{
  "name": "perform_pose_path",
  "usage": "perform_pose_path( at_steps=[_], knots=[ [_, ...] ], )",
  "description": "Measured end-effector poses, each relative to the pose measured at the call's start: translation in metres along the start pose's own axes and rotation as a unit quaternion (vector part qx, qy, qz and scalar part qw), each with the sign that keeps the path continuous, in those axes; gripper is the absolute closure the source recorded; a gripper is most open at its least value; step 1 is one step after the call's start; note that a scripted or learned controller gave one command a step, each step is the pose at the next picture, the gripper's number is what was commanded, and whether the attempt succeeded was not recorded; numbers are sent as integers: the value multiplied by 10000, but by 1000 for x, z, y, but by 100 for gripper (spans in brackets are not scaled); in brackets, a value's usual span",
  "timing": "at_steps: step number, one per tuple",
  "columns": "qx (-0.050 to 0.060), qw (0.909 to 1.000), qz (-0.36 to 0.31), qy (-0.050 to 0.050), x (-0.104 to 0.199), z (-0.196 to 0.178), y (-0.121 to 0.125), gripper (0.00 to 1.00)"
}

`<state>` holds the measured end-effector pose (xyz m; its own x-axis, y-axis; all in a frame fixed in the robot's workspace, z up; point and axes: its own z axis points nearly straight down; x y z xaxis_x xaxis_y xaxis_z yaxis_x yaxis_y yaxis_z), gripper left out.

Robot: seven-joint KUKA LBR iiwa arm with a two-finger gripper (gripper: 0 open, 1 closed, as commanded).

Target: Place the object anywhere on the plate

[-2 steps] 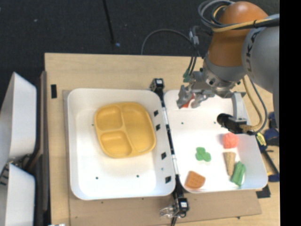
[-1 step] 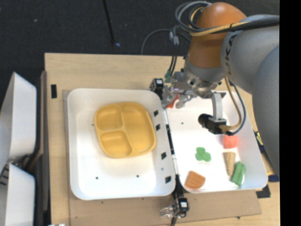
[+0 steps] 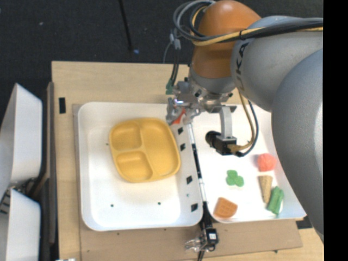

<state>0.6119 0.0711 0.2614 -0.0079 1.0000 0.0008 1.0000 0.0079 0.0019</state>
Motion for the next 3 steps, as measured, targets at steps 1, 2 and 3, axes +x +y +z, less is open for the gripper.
perform_pose_path(
  at_steps=[1,2,3],
  knots=[
    [17,10000,10,-7,47,15,-4,100],
    [3,10000,7,-5,89,16,1,100],
    [8,10000,25,-9,86,15,1,0]
  ],
)
